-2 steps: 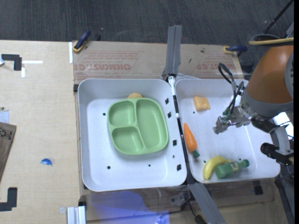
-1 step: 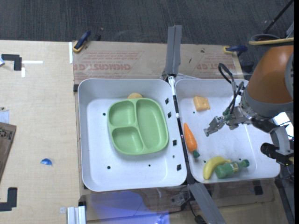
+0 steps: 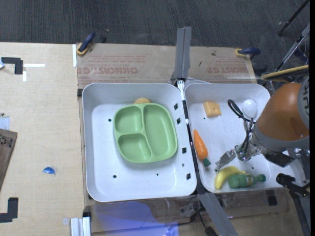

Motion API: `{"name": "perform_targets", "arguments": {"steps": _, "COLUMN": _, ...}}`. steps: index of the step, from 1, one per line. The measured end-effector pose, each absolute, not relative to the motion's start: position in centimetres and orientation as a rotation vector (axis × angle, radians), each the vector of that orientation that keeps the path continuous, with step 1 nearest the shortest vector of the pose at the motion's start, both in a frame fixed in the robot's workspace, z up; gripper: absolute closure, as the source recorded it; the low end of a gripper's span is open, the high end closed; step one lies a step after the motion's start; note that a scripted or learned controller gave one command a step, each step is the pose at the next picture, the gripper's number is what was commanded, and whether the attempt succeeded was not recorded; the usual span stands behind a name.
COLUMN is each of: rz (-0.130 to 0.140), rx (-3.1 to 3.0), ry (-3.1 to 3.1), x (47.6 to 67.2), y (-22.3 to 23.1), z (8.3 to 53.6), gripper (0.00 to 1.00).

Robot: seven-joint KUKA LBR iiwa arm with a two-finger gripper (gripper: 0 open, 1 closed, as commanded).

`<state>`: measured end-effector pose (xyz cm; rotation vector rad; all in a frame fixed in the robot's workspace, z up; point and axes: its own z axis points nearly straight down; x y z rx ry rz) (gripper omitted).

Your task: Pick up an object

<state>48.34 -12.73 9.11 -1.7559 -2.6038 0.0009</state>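
Camera view has my gripper point(image 3: 231, 156) low in the right bin point(image 3: 221, 90), nothing between its fingers — how far apart they stand I cannot tell. I read this as the approach step. Banana point(image 3: 224, 175) lies just below the tip, green bottle point(image 3: 246, 180) beside it, carrot point(image 3: 199, 145) off to its left. Next I'd drop onto the banana — the bottle crowds it. Green tray point(image 3: 145, 132) is well left.
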Motion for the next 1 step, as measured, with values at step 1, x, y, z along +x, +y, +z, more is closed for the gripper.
{"name": "perform_targets", "arguments": {"steps": 1, "rz": 0.000, "rx": -1.526, "ry": -2.749, "x": 59.28, "y": -11.29, "z": 9.22, "gripper": 0.00}}
